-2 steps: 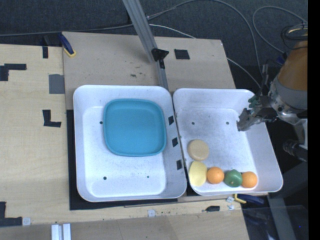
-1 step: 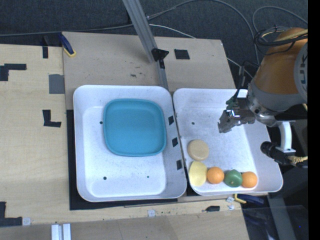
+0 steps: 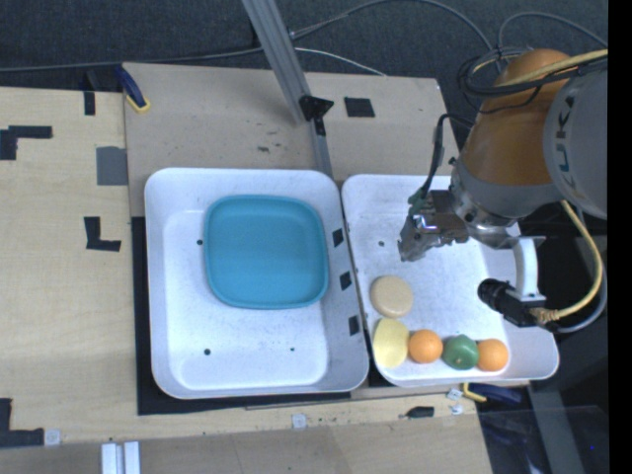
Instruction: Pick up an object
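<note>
My gripper (image 3: 413, 246) hangs over the middle of the right bin (image 3: 370, 205), its tips a little above and to the right of a beige round piece (image 3: 392, 295). Nothing shows between the fingers. Along the bin's near edge lie a yellow lemon-like piece (image 3: 390, 343), an orange ball (image 3: 425, 347), a green piece (image 3: 459, 351) and a second orange ball (image 3: 493, 355).
The left bin (image 3: 178, 265) holds a blue square plate (image 3: 265, 250). A slanted metal bar (image 3: 296, 77) runs down toward the gap between the bins. Cables loop behind the arm at the right, and a black connector (image 3: 504, 300) juts over the right bin's edge.
</note>
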Robot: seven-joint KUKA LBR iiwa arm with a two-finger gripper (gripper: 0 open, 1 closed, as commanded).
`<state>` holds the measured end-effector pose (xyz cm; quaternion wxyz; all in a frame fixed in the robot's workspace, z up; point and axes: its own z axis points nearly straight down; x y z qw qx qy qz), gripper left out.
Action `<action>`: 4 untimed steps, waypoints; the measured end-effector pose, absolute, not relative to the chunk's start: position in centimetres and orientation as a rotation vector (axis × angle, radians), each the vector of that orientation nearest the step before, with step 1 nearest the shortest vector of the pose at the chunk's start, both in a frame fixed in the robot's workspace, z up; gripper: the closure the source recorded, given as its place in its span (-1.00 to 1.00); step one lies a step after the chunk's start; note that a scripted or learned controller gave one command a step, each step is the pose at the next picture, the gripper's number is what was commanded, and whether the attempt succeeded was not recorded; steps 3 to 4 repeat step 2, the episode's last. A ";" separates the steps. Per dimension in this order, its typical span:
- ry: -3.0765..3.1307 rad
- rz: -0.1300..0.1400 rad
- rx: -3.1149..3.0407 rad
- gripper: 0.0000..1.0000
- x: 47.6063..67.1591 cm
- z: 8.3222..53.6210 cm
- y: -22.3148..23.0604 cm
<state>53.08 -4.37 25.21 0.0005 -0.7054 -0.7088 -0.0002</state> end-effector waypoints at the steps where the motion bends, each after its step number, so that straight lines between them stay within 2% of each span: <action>1: -2.226 0.000 -2.215 1.00 52.9 25.6 0.8; 2: -2.226 0.001 -2.215 1.00 53.5 25.4 5.8; 4: -2.226 0.001 -2.215 1.00 53.5 25.4 5.8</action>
